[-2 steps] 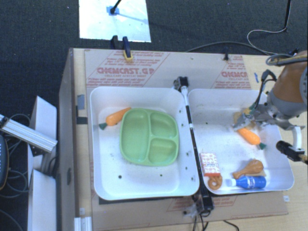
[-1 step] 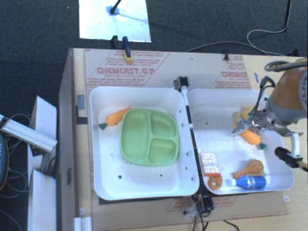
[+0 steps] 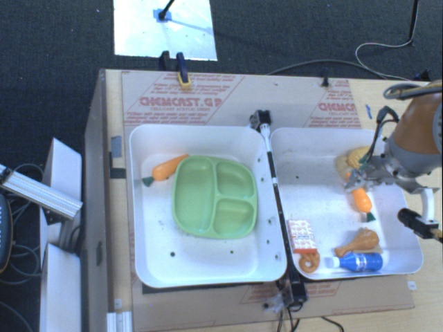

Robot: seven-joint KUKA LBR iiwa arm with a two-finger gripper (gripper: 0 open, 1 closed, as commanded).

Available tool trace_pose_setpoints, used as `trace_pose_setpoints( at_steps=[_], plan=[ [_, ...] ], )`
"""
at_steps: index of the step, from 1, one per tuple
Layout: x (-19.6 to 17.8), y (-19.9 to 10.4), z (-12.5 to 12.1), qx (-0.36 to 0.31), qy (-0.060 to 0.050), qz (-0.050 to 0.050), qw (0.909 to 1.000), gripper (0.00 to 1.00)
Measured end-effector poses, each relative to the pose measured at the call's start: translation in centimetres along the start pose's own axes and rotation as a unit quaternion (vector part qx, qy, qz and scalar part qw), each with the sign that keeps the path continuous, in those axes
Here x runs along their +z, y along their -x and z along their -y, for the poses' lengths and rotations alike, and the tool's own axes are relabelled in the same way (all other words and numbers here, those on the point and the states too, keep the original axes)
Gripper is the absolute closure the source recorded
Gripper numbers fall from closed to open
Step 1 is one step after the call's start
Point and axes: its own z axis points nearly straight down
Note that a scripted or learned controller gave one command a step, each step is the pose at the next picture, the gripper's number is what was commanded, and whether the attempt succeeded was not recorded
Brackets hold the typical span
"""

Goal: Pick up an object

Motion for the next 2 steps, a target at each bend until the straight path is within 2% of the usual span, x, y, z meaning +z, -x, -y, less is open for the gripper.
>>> trace_pose_setpoints(
  at_steps=[1,2],
  plan=[
    [-8.6,-8.7,-2.5,-0.001,0.000,-0.001,1.0000,1.00],
    [-8.9,-14.8,-7.3,-0.001,-0.001,-0.002,1.0000,1.00]
  ],
)
